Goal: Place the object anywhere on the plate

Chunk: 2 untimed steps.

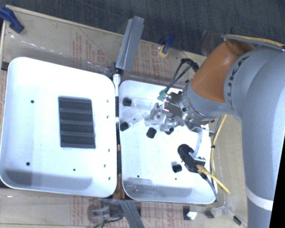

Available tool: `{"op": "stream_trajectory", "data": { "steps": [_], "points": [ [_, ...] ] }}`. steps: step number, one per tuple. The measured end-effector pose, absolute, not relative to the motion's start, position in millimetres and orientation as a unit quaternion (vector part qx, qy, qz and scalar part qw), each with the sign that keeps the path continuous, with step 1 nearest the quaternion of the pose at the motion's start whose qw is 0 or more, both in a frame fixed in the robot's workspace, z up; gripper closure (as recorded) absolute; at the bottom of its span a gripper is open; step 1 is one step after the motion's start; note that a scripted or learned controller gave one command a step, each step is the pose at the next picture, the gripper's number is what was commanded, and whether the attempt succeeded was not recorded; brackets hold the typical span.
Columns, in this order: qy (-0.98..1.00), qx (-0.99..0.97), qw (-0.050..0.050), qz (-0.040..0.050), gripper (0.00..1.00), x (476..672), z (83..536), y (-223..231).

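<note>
Little is done, I judge: the dark ribbed plate [77, 122] at centre-left carries nothing, small black pieces [124, 126] lie in the right bin [157, 187], and the gripper [160, 120] hovers above them, pincer state impossible to tell

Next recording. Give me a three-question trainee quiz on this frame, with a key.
1. True or false: the dark ribbed plate lies in the left bin.
2. Which bin is the gripper over? A) the left bin B) the right bin C) neither
3. Fill in: the arm reaches in from the view's ____.
Key: 1 true; 2 B; 3 right.
</note>
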State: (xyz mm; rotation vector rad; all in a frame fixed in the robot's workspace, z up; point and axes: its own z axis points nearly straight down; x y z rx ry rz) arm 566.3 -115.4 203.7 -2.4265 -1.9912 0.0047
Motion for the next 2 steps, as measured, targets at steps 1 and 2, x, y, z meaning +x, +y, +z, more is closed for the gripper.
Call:
{"op": "stream_trajectory", "data": {
  "steps": [1, 2],
  "points": [
    [-0.557, -0.831, 0.001, 0.0014, 1.00, 622.8, 192.3, -40.7],
    [-0.471, -0.882, 0.001, 0.0013, 1.00, 651.3, 190.9, 35.2]
  ]
}}
